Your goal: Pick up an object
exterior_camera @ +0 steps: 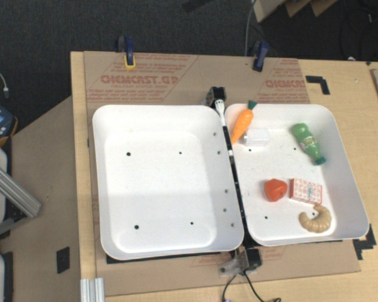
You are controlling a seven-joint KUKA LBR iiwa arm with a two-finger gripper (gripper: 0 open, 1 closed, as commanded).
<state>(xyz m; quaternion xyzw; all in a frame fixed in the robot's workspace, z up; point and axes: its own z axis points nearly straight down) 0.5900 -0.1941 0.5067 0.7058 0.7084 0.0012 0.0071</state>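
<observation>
Nothing has been picked up: every object lies loose in the right bin (340, 168), so the job seems to be at its very start, with a target yet to be chosen and approached. As for the jaws, I cannot tell whether they are apart or together, or what they touch.

The right bin holds five things and a small extra. A carrot (242, 123) lies tilted at the bin's upper left corner, close to the wall shared with the left bin (113, 168). Just beside it is a small pale, clear-looking packet (256, 138), hard to make out. A green bottle (308, 143) lies on its side toward the upper right. Lower down, a red block (275, 189) sits just beside a patterned card box (306, 192), and a tan curved pastry (317, 219) lies below the box, near the bin's front rim.

The next move, as I judge it, calls for bringing the arm in over the right bin and dropping onto one item. The green bottle and the red block look the easiest, since each has some bare floor around it; the carrot's closeness to the wall could crowd a grasp. Both bins rest on a cardboard sheet on the desk (44, 168).
</observation>
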